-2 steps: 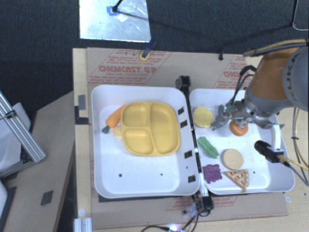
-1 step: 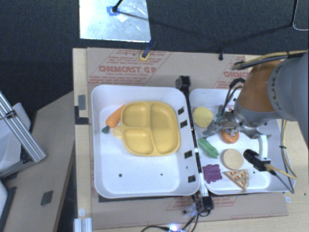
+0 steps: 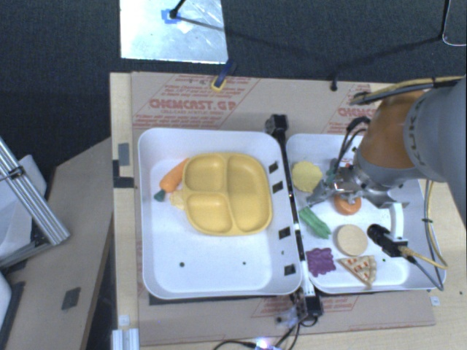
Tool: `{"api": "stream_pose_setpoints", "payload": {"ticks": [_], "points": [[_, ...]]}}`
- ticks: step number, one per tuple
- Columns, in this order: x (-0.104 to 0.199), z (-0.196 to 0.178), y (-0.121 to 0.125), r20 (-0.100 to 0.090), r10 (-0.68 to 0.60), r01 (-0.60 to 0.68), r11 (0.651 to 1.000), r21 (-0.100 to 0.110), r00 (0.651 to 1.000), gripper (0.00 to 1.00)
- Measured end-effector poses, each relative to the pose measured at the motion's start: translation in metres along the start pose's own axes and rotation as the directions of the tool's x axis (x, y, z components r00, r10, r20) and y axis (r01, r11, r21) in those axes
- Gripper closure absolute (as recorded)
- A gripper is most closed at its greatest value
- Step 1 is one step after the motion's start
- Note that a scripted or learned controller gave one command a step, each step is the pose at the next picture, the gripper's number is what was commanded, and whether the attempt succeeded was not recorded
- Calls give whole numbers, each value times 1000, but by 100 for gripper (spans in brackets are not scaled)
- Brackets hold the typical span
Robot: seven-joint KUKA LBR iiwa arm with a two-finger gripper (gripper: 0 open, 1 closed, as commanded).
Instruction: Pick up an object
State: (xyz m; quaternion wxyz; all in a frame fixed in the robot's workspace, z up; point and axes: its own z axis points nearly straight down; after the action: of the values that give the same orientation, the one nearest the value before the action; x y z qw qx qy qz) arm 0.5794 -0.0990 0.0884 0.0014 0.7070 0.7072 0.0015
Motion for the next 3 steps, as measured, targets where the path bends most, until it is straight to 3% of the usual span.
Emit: {"api": "stream_pose_setpoints", "payload": {"ticks": [1,3], "points": [[-3,-13,3,8,0,0,1000,-13,1000,100],[0,-131,5,1,-4,4,1000,-3,1000,100]]}}
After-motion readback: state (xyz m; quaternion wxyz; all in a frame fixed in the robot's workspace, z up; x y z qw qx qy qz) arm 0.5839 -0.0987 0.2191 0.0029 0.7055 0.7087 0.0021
